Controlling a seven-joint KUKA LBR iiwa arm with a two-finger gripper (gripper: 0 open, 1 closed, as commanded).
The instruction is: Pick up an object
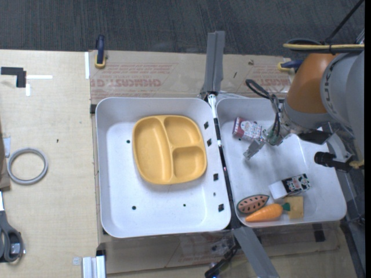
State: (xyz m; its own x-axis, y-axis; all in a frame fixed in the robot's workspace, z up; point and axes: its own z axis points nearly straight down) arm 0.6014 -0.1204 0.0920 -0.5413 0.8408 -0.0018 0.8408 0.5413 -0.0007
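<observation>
The claw [259, 146] is hanging low in the right bin [324, 213]; whether it is gripping anything cannot be told. A small carton [247, 130] is lying just beside it, unlifted, so the pick is looking undone.

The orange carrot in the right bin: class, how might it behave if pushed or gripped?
The carrot is rounded and tapered, so it would probably roll or pivot when nudged. Its smooth surface looks slippery. Lying against the bin wall, it may be awkward to grip.
</observation>
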